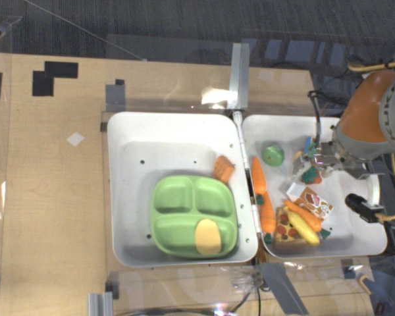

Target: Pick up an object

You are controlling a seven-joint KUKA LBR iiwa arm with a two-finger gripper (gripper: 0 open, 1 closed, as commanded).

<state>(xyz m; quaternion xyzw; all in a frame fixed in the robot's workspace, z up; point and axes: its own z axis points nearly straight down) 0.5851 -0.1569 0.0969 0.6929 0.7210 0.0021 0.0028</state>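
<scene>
My gripper [311, 162] hangs low over the right bin [355, 242], near its middle, reached in from the right. A small teal object [309, 174] lies right at its tip; I cannot tell whether it is gripped. A green ball [272, 155] lies to the gripper's left. Below the gripper are a white-and-orange packet [309, 201], a yellow banana [303, 226], a pizza slice [286, 231] and a long orange carrot [259, 180] along the left wall.
The left bin [128, 176] bears a green divided plate [184, 206] with a yellow oval piece [209, 236] on it. An orange-brown piece [224, 170] lies by that bin's right wall. A metal divider post [239, 78] stands behind the bins.
</scene>
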